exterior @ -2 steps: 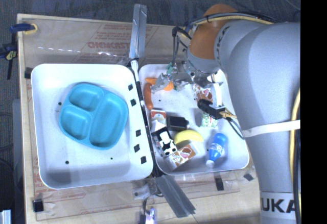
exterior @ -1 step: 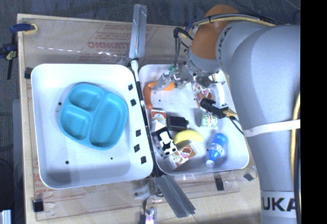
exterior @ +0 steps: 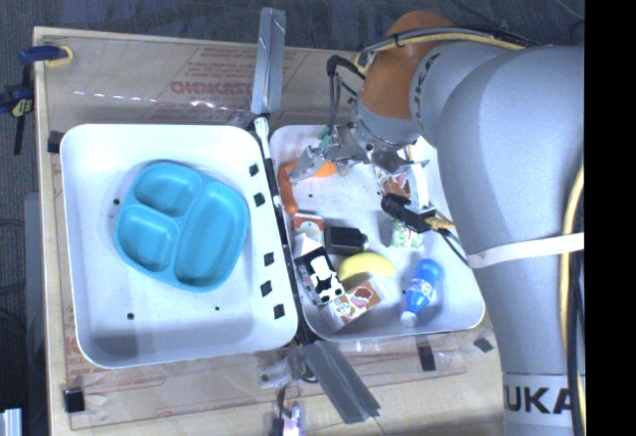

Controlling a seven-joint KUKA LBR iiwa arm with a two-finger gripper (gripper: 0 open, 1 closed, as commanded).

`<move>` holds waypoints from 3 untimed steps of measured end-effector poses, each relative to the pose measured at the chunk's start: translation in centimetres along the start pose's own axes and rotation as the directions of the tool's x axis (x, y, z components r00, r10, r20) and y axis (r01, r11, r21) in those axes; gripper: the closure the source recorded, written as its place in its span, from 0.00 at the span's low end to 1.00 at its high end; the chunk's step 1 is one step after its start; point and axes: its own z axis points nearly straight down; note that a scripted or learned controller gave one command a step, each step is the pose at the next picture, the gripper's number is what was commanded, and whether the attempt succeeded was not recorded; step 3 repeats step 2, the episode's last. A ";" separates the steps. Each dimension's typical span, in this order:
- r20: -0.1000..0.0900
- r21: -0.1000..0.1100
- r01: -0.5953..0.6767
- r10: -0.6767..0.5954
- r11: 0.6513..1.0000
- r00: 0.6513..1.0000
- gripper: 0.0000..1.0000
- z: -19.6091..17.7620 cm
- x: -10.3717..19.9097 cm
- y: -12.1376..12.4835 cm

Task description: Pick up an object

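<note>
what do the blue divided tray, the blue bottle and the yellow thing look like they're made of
The blue divided tray looks like moulded plastic: one even colour, rounded compartments, a soft sheen. The blue bottle seems to be glossy plastic with a white cap; its surface is too small to judge further. The yellow thing is smooth, rounded and matte, perhaps a plastic or foam toy fruit; the view leaves that open.

The white letters "UKA" are being shown on the grey arm's base (exterior: 537, 394) at the lower right, while faint red print is being seen, mirrored and too blurred to read, on the tabletop (exterior: 204, 76) behind the bins.
</note>
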 end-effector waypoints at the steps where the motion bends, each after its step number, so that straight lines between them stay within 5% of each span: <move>1: -0.009 0.003 0.050 -0.050 0.999 0.999 0.00 0.1 -1.0 -0.1; 2: -0.008 0.007 -0.106 0.106 0.994 0.994 0.00 -0.1 -1.5 -2.7; 3: -0.008 0.007 -0.106 0.106 0.994 0.994 0.00 -0.1 -1.5 -2.7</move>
